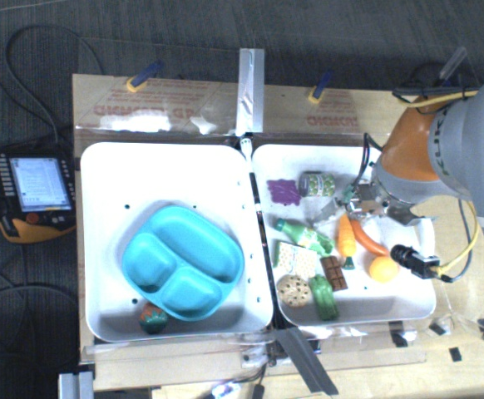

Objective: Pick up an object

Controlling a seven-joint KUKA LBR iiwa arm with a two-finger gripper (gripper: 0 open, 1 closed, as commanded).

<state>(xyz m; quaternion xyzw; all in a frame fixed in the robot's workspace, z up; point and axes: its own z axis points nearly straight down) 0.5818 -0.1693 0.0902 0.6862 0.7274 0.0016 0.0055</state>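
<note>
Grey arm (466, 140) with orange band enters at your 3 o'clock, wrist bent down over right bin (425, 306). Gripper (352, 204) hangs at bin's centre, just above carrots (358, 235); claw state: cannot tell. Candidate objects: purple piece (283, 191) at 10 o'clock of gripper, can (317, 184) at 11, green bottle (303, 234) at 8, orange ball (382, 268) at 5. Left bin (101, 173) carries blue tray (184, 260).

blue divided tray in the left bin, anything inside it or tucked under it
The blue tray lies tilted in the left bin, and its compartments look bare. A small orange-and-green toy peeks out at its lower edge. Whatever else lies beneath is covered.
</note>
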